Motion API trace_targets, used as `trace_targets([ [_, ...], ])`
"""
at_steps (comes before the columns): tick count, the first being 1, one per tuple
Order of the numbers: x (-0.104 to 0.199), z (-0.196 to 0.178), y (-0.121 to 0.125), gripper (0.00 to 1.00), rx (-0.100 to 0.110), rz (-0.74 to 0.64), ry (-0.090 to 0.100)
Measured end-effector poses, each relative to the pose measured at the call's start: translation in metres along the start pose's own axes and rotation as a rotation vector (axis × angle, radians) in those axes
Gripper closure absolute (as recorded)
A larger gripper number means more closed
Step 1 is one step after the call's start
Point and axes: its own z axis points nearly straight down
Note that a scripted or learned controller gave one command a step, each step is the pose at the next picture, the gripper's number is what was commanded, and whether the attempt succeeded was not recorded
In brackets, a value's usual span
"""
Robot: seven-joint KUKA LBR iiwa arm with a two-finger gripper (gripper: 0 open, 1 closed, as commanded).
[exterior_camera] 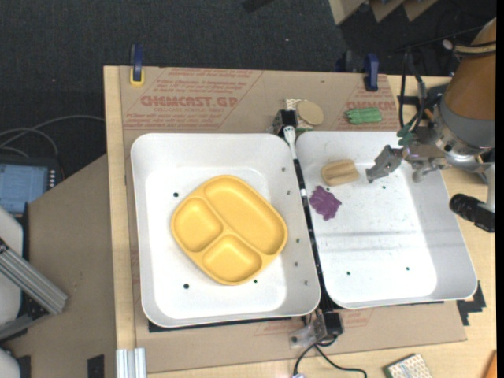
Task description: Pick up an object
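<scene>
In the right bin (441, 235), a tan block (339, 172) lies near the back left corner. A crumpled purple piece (324, 202) lies just in front of it. My gripper (402, 167) hangs over the back of this bin, to the right of the tan block and a short gap away from it. Its two grey fingers (383, 164) are spread open with nothing between them. The left bin (150, 211) holds a yellow divided plate (228, 228).
Behind the right bin, a green object (363, 116) and a round tan disc (310, 114) lie on the cardboard bench top. Blue clamps (138, 61) sit at the back edge. The arm's orange band (478, 77) is at the far right.
</scene>
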Motion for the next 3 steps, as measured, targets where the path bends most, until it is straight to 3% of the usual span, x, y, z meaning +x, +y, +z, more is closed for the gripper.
trace_targets([
  [1, -0.069, 0.090, -0.065, 0.00, 0.012, 0.009, 0.001],
  [2, -0.022, 0.149, -0.027, 0.00, 0.004, -0.005, 0.003],
  [3, -0.088, 0.146, -0.045, 0.00, -0.001, 0.005, -0.003],
])
